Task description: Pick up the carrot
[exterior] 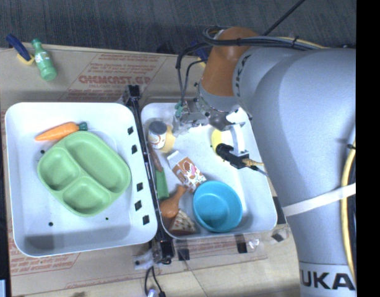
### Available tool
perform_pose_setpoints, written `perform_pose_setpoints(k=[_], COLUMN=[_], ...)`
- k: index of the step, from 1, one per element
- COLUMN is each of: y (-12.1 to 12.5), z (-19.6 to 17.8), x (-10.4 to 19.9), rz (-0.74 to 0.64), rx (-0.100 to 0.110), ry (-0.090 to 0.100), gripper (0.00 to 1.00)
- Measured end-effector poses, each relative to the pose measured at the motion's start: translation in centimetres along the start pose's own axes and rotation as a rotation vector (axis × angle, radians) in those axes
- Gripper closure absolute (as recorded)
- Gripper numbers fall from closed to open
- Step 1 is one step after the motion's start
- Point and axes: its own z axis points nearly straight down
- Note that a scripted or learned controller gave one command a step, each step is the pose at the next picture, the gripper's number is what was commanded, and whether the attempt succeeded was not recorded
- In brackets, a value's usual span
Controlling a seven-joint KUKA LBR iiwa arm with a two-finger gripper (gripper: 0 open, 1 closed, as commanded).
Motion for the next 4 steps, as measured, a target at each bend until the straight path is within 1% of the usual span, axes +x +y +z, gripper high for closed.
perform_pose_setpoints(k=[2,3,4], y=[0.1,-4.4,-2.3], z=[-2.1,1.6,-1.5], x=[0.0,-7.3,0.1], rz=[-0.010,-0.168,-0.156], rx=[0.008,0.004,-0.002], ry=[-0.002,0.016,0.017], gripper=[1.00,1.00,1.00])
